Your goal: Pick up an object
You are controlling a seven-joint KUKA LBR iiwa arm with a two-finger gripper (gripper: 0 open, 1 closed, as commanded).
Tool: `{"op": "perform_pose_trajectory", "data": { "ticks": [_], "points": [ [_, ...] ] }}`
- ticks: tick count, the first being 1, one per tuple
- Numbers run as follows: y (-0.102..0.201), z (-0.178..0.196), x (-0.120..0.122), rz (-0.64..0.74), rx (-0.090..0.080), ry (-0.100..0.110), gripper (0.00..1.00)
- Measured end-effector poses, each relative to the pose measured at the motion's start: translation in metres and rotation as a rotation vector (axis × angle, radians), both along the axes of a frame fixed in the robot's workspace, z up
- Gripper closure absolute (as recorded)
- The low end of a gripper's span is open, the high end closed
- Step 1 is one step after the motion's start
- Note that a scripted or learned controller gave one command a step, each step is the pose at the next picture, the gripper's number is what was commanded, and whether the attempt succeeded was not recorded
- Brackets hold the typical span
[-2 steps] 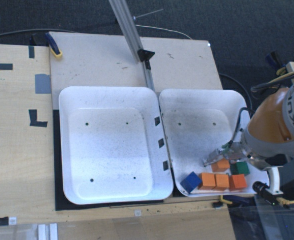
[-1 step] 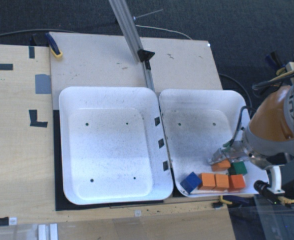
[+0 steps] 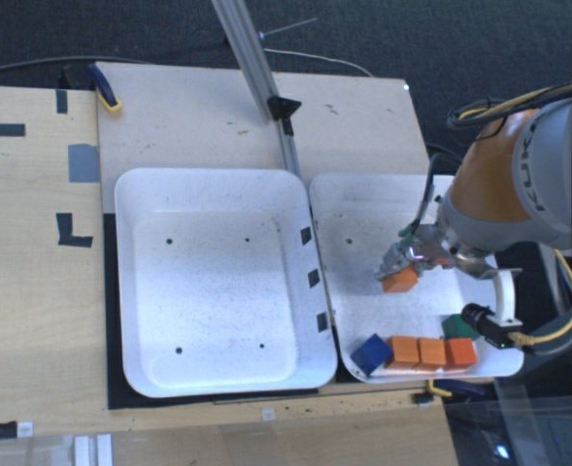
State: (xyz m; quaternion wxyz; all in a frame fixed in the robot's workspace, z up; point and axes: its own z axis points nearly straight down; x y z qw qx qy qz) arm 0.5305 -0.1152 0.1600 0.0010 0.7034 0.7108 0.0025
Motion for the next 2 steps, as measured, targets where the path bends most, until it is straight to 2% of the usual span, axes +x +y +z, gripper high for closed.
{"op": "perform_pose_trajectory", "data": {
  "ticks": [1,2],
  "points": [
    [0.047,0.034,0.076,-0.002,-0.002,-0.001,1.00],
    [0.114,0.042,0.050,-0.002,0.000,0.008,1.00]
  ]
}}
